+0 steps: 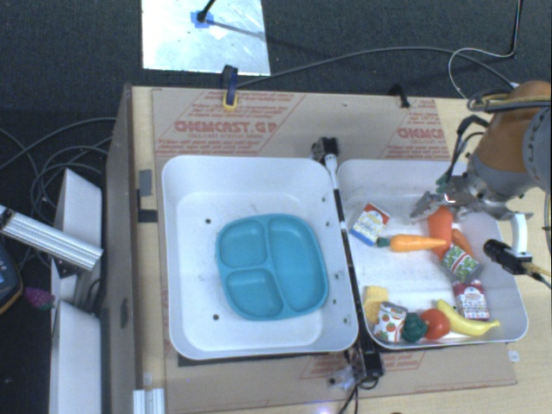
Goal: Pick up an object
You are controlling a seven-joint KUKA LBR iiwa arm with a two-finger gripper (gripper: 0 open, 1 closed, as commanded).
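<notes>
Carefully: lower gripper, fingers apparently spread and holding nothing, onto carrot lying mid right bin, toward its far edge; straddle across, then close.

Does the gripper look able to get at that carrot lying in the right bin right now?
Probably yes: the gripper hovers just above the carrot, which lies exposed on the bin floor with nothing on top.
</notes>
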